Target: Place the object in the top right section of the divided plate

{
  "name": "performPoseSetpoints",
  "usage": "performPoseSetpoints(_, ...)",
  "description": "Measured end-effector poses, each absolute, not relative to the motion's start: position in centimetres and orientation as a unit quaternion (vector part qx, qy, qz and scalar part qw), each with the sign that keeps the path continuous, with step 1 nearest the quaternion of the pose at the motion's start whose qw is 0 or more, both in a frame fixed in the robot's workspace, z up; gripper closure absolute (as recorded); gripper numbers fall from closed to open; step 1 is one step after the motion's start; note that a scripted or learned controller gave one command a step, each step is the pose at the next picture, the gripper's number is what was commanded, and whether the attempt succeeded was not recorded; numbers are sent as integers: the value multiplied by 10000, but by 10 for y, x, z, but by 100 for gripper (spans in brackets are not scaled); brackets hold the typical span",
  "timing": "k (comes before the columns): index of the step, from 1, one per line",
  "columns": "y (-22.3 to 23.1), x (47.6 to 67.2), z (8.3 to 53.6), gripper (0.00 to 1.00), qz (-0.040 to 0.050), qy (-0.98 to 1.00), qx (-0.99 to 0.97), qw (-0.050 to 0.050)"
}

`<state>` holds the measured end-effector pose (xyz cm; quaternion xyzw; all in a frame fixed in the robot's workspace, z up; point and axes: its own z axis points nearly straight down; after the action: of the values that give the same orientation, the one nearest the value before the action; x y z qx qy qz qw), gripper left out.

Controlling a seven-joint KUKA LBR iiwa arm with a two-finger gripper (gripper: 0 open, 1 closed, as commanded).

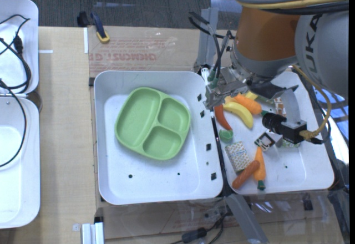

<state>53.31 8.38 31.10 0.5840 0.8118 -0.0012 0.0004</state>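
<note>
A light green divided plate (138,118) lies in the left bin (111,182) with nothing in any of its three sections. My gripper (215,95) hangs at the left edge of the right bin (299,173), just above a red chili (223,117) and beside a yellow banana (244,114) and an orange piece (248,103). Its fingertips are hidden among the wrist parts, and nothing can be seen held there. The gripper is to the right of the plate, across the wall between the bins.
The right bin also holds a small green item (226,136), a patterned white block (237,154), two carrots (246,173) (259,162) and a small black-and-white card (265,141). The bulky arm covers the bin's upper part. Cables lie at far left.
</note>
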Motion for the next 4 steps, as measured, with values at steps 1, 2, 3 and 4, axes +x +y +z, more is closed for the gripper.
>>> performPoseSetpoints(1,97,503,190,100,-23,7712,6366,-11)
performPoseSetpoints(2,110,609,167,100,-23,7260,6877,-1)
performPoseSetpoints(3,5,659,192,100,-12,6973,7168,8)
performPoseSetpoints(4,9,659,339,100,-11,7300,6835,9)
